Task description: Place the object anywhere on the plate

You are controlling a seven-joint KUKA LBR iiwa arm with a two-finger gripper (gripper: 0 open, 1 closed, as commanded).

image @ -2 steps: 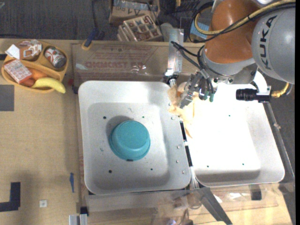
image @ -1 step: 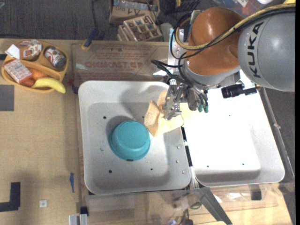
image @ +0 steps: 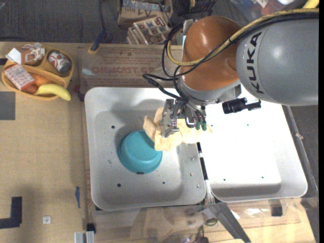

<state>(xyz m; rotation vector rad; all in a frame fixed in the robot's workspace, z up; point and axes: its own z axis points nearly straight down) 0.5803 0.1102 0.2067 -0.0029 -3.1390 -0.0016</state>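
- Cardboard boxes and dark cables clutter the background beyond the wooden surface (image: 45,151), which bears two shallow white plastic bins side by side; a yellow dish of toy food with a banana (image: 35,75) sits at its far left corner.
- In the left bin (image: 101,186) lies a teal, round, bowl-like plastic plate (image: 139,153), apparently turned rim-down — smooth and glossy.
- Just beside it, touching its upper right edge, lies the pale yellow, crumpled, cloth-like object (image: 162,135), which spreads toward the ridge between the bins.
- The tool (image: 177,123) hangs directly over the object at the end of the grey arm with its orange band (image: 210,52); whether it is apart, together or clamped on the cloth cannot be told from above.
- Judged by its folds, the object is light, soft and limp — not fragile, but it will sag and drape when lifted.
- A pinch on a raised fold near the middle would likely serve best; a flat edge may slip out.
- The plate's domed, slick back could let a draped cloth slide off.
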